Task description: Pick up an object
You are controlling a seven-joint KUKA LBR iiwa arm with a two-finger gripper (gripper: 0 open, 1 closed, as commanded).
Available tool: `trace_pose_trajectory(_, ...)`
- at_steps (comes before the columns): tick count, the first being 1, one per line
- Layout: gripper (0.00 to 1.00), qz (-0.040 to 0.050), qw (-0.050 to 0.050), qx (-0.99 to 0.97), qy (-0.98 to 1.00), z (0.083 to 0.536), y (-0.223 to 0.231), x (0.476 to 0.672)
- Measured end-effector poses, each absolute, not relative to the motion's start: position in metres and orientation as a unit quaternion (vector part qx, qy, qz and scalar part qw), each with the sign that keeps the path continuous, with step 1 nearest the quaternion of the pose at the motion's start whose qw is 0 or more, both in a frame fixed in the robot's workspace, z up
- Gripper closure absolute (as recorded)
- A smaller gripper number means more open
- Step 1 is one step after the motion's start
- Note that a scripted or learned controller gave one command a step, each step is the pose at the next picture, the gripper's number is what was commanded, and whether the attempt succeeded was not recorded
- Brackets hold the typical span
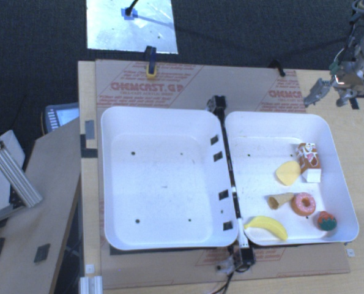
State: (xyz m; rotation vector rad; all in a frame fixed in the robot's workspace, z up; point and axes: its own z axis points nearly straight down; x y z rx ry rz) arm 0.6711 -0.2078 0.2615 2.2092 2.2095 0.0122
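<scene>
The things to pick from all lie in the right-hand white bin (pixel 255 127), gathered toward its right and lower part. A curved yellow plastic banana (pixel 268 226) rests near the bin's lower edge. Above it and to the right, a small tan cone (pixel 280 199) lies on its side, just beside a pink-frosted toy doughnut (pixel 303 204). A round red-and-green toy fruit (pixel 326 221) sits in the lower right corner. Higher up, a pale yellow rounded piece (pixel 287 173) lies next to a brown-and-white block-shaped toy (pixel 307 155), with a small white cube (pixel 312 176) just below that.

The left-hand white bin (pixel 114 127) stands alongside, the two joined by a dark strip with clips (pixel 224 164). Both rest on a printed cardboard sheet (pixel 169 84) over the wooden bench (pixel 353 133).

The grey gripper (pixel 352 84) hangs at the upper right, above the bench beyond the right bin's far corner, well apart from every toy. From here I cannot tell how its claw stands.
</scene>
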Motion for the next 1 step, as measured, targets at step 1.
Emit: trace_pose_trajectory(1,0.0,-0.0014,-0.005,0.706,0.708,0.0764,-0.2038,0.6663)
